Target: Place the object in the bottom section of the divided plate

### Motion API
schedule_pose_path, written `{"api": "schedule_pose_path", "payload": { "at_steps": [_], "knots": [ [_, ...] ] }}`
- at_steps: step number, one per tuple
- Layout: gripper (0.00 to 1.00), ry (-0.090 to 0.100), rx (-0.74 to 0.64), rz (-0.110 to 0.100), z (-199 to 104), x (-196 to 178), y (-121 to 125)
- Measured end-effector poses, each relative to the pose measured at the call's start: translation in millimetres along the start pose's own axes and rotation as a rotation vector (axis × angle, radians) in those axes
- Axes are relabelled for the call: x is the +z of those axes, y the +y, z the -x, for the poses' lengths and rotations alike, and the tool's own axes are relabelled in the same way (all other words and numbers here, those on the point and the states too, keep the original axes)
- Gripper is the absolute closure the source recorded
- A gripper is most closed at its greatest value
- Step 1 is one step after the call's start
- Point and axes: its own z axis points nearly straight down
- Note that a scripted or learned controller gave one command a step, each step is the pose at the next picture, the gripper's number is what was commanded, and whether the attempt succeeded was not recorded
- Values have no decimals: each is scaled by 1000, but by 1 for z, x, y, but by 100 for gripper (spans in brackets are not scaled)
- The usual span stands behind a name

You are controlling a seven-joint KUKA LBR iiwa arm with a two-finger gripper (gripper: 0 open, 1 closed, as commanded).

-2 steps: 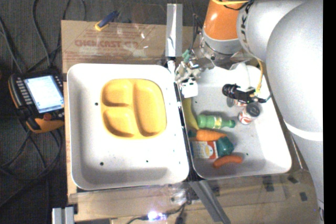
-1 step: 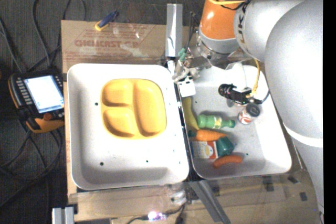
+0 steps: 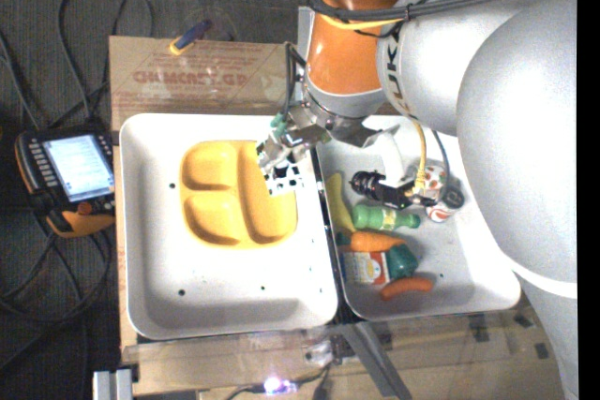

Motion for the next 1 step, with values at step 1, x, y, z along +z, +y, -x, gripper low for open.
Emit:
{"api": "schedule_pose_path", "payload": {
  "at_steps": [1],
  "knots": [
    [0, 1, 0, 0, 0, 0, 0]
  ]
}}
